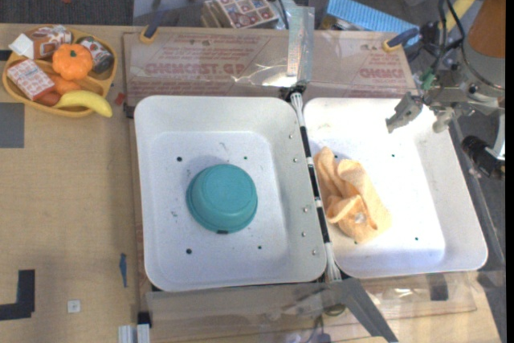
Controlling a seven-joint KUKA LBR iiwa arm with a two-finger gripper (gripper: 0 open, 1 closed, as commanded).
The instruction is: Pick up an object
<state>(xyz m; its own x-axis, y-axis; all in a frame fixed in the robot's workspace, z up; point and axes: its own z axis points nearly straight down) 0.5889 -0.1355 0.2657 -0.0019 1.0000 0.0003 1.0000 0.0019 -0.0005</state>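
Nothing was held: cloth [352, 200] lay in the right bin [450, 197], open tool [419, 115] above; descent was needed.

Left bin [161, 132]: we see a bowl [222, 198] at centre.
Right bin [450, 205]: cloth [351, 197] at nine o'clock.

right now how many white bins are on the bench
2. The left bin holds a teal bowl; the right bin holds a crumpled orange cloth. They sit side by side, edges meeting.
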